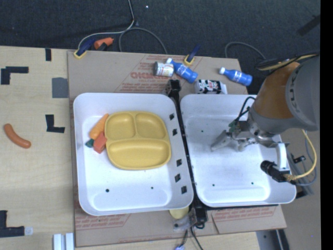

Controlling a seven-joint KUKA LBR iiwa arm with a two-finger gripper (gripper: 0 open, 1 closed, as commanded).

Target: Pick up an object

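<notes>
In the left bin (130, 199) lies a yellow divided plate (138, 139). An orange carrot-shaped piece (98, 126) and a small red and green piece (99, 145) rest against the plate's left edge. My gripper (229, 140) is low inside the right bin (234, 191), near its middle, pointing left. I see no object under it or beside it on the white floor. The grey arm with its orange band (270, 100) hangs over the bin's right side.
Behind the bins on the cardboard lie a white can (164, 68), two blue bottles (186, 72) (237, 76) and a black and white item (210, 86). An orange sausage (16, 135) lies far left on the bench. A black divider (179, 139) runs between the bins.
</notes>
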